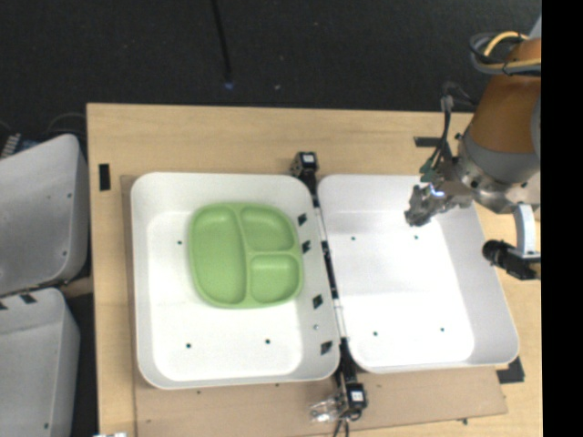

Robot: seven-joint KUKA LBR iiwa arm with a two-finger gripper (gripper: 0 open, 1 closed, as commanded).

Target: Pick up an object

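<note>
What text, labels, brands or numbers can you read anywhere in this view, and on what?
None: no word, number, brand or sign can be read.
Green divided plate in the left bin: plain, no print seen.
Right bin: plain white, with a few small dark dots, not characters.
Arm and gripper: no marking clear enough to read.
Small black clips at the bins' seam: too small to tell whether they are marked.

matt green plastic plate, smooth white plastic bins, wooden bench
</note>
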